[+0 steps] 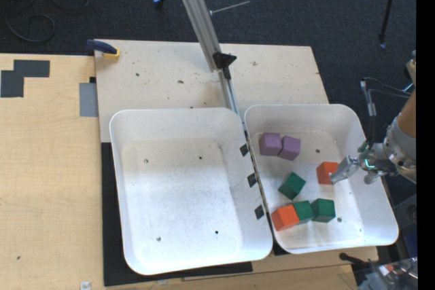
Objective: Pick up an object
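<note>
The right bin (353, 120) holds several small blocks. Two purple blocks (279, 145) lie side by side near its far left. A green block (292, 185) sits in the middle. An orange block (285, 216) and two green blocks (314, 210) form a row near the front. Another orange block (326, 172) lies toward the right wall. My gripper (352, 177) hangs low over the bin's right side, open. One fingertip (336, 177) is right beside that orange block, and nothing sits between the fingers.
The left bin (122, 146) stands next to the right one, with black clips along the shared wall (249, 159). A slanted metal rail (201, 17) rises behind the bins. The wooden bench (47, 166) extends to the left.
</note>
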Controlling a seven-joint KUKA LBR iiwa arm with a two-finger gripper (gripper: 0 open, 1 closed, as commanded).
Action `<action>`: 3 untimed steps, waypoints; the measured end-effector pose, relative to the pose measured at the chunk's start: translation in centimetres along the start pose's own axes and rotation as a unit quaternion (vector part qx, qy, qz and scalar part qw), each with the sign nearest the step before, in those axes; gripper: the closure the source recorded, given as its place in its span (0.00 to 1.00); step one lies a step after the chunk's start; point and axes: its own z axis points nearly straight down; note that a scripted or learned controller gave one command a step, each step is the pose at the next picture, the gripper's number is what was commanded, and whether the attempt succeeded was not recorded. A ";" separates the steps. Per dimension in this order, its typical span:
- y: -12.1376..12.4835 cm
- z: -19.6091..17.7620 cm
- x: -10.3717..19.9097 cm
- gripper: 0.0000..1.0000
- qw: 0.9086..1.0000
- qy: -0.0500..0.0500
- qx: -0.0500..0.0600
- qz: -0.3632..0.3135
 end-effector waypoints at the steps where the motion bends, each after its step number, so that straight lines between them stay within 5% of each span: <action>1: 0.1 -0.2 0.0 0.00 1.000 -0.001 -0.002 0.001; 3: 0.1 10.5 0.1 0.00 1.000 -0.001 -0.003 0.001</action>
